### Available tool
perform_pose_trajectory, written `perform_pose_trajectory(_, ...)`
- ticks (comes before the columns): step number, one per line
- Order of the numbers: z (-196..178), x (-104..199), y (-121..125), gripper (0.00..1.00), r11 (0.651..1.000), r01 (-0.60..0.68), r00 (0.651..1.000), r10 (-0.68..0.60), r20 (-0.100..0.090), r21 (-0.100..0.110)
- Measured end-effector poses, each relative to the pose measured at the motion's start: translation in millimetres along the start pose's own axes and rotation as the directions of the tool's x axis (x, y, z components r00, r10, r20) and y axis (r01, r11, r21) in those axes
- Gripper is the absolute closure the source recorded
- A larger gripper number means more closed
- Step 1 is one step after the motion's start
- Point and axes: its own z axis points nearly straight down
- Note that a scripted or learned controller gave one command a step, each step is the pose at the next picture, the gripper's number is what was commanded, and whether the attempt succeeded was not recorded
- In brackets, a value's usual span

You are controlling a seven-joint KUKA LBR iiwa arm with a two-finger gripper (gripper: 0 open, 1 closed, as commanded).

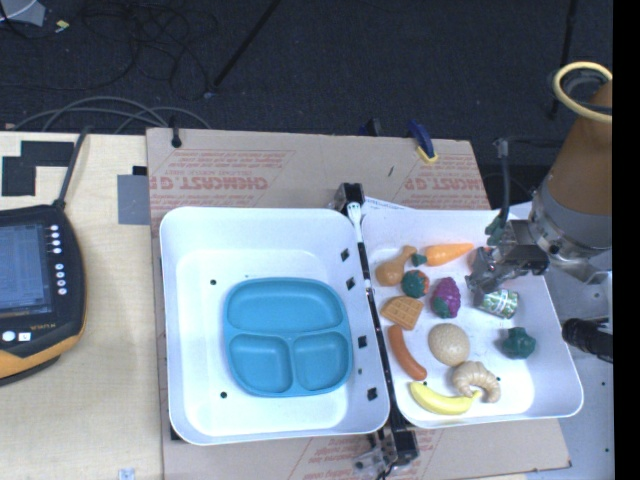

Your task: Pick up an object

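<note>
Over the right bin (560, 388), beside the carrot, my claw (487, 271) hangs just above a small silvery-green can (497, 301), its grip unreadable from here, and I judge that can light, stiff and slick, best pinched across its middle.

looks like a robotics lab: control pendant (35, 283) lying on a pale wooden bench (100, 388), loose cables (120, 108) across dark carpet (300, 58), two white bins (185, 268) set on taped cardboard (300, 173), toy food (448, 343) for testing.
</note>
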Motion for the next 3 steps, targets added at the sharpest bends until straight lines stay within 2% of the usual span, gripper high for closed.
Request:
perform_pose_trajectory(1, 112.2, 56.4, 20.5, 1.00, 1.000, 0.003, 1.000, -0.003, -0.002, 0.007)
perform_pose_trajectory(2, -11.0, 49.8, -39.5, 1.00, 1.000, -0.001, 1.000, 0.001, 0.001, -0.013)
perform_pose_trajectory(3, -43.1, 110.2, -38.9, 1.00, 1.000, 0.005, 1.000, -0.005, 0.001, -0.008)
